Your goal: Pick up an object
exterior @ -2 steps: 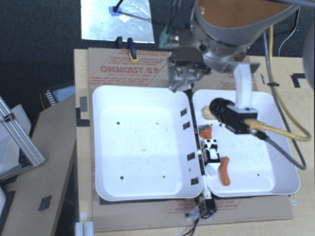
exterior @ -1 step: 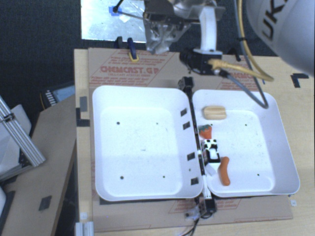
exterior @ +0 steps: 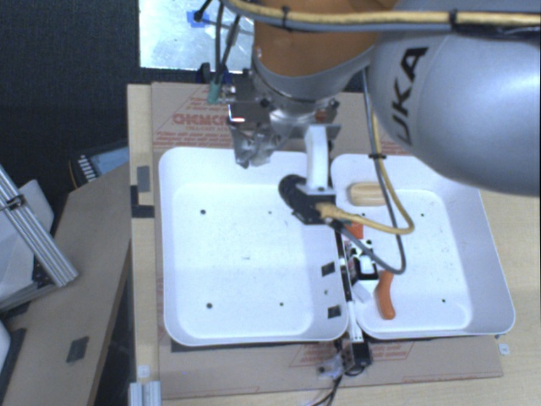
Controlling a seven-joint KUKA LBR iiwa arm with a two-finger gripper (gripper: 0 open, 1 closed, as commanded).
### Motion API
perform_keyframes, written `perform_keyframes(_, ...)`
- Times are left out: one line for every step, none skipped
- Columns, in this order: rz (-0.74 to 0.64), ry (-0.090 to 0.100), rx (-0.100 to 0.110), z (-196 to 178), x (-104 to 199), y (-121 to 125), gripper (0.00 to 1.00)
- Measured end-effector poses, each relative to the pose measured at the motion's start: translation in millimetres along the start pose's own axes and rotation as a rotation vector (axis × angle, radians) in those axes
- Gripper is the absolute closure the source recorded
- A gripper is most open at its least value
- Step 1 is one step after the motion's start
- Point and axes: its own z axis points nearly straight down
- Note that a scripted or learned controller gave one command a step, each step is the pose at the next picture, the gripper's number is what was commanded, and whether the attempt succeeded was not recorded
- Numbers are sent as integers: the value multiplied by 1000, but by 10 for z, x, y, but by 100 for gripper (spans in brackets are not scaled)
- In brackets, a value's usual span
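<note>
arm (exterior: 406,66): huge grey KUKA thing, orange band up top, came in from the right and covered most of the upper frame, hanging over the back edge of the bins

tabletop (exterior: 101,252): brown cardboard-looking sheet under everything, some red print showing behind the bins

left bin (exterior: 245,252): shallow white tray, nothing in it that I could spot apart from a few dark specks

right bin (exterior: 439,260): same kind of tray, touching the left one along the middle seam, and this was where the stuff was

jaws (exterior: 252,152): metal-looking end sat over the back rim of the left bin, well apart from both objects. Honestly couldn't tell if they were wide or narrow from this angle, and I didn't see anything sitting between them

cable (exterior: 372,222): yellowish loop drooped from the wrist down into the right bin, with a black fitting near the seam

orange object (exterior: 385,299): long thin carrot-ish piece, lying near the front left of the right bin, just beside the seam

tan block (exterior: 365,194): small pale wooden-looking piece at the back left of the right bin, partly tucked behind the cable

progress: I'd say basically not started on the grab. Both objects lay in the right bin, nothing lifted. Left to do: get over one, come down, close, lift.
</note>
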Motion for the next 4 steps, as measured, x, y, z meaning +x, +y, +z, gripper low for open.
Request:
perform_keyframes(-6, 5, -9, 113, -19, -664, 100)
perform_keyframes(4, 5, -21, -253, -355, 245, 100)
perform_keyframes(8, 5, -28, -1396, -1242, 325, 100)
perform_keyframes(-12, 8, -14, -1316, -567, -409, 100)
